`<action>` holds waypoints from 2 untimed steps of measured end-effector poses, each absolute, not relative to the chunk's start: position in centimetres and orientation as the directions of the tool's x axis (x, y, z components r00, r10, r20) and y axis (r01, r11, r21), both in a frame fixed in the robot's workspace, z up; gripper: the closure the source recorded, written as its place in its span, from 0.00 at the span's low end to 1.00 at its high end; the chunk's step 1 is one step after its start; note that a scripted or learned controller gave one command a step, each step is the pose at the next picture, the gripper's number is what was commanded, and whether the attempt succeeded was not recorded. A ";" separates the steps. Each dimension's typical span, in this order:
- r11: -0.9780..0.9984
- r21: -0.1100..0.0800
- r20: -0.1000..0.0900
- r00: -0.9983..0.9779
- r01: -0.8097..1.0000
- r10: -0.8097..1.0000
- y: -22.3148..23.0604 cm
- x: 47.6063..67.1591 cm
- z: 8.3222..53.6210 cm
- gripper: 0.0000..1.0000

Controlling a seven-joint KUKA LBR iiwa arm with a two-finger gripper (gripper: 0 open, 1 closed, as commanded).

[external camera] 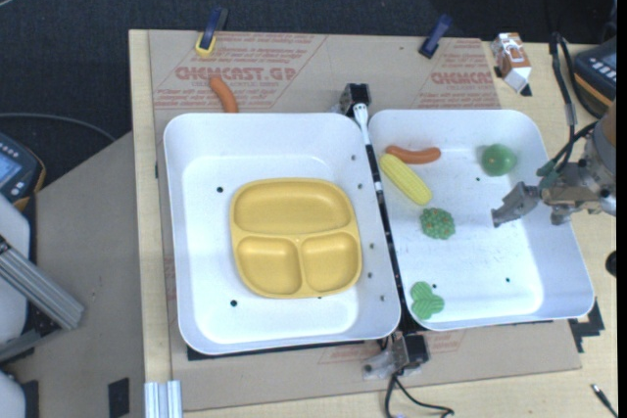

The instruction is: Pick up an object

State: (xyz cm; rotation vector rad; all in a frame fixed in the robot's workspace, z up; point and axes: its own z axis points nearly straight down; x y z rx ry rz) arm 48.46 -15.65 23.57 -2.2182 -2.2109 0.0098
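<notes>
Reaching in over the right bin (558, 294), my gripper (513, 207) hangs above bare floor, clear of every toy.

Going large to small: I see the yellow tray (294, 237) in the left bin (186, 210); the corn cob (405, 179) lies diagonally, long axis running upper left to lower right, just under the sausage (413, 154). The arm is cut off at the right edge. I cannot tell how far the jaws stand apart; nothing sits between them.
</notes>
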 end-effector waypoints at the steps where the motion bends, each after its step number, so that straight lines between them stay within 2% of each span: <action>1: 0.000 0.000 0.000 0.000 1.000 1.000 -15.6 48.7 24.1 0.00; 2: 0.000 -0.007 0.003 0.000 1.000 1.000 -15.3 49.6 18.7 0.00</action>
